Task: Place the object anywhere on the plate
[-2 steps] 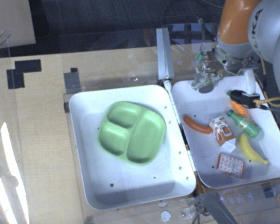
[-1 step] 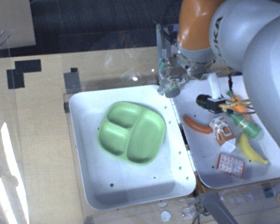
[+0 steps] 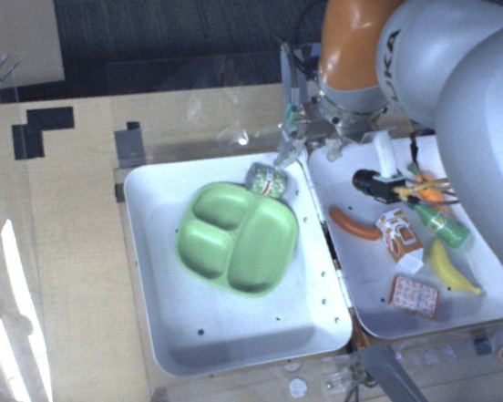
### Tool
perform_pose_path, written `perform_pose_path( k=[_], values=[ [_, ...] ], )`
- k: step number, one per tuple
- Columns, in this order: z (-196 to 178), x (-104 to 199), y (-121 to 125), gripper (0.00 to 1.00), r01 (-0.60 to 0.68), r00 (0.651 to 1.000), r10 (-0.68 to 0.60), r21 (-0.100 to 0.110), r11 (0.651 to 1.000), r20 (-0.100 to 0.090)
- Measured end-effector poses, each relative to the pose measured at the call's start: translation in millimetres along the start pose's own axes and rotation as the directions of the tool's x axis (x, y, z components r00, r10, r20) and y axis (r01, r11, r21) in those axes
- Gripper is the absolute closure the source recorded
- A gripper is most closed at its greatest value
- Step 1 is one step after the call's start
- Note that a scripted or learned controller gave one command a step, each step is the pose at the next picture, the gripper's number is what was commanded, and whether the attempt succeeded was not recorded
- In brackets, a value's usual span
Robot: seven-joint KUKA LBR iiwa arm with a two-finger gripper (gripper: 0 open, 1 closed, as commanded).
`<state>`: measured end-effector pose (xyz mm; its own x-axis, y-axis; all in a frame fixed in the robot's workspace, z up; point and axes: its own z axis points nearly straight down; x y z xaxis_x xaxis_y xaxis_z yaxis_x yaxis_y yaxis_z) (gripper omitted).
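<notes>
- Can, small, green and white with red, lies tilted at the plate's upper right edge, in the left bin.
- We cannot tell the gripper's state.
- Bench is pale wood.

Pale wood bench w/ two shallow white bins side by side, rims touching: left bin, right bin. Black L-shaped marker on bench top, far left of bins.
</notes>
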<state>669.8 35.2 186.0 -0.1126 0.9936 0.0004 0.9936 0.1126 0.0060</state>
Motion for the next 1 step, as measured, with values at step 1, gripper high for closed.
perform_pose_path(
  k=[1],
  values=[
    [-26.7,-16.8,-88.5,0.00,0.228,0.974,-0.228,-0.001,0.974,0.001]
  ],
)
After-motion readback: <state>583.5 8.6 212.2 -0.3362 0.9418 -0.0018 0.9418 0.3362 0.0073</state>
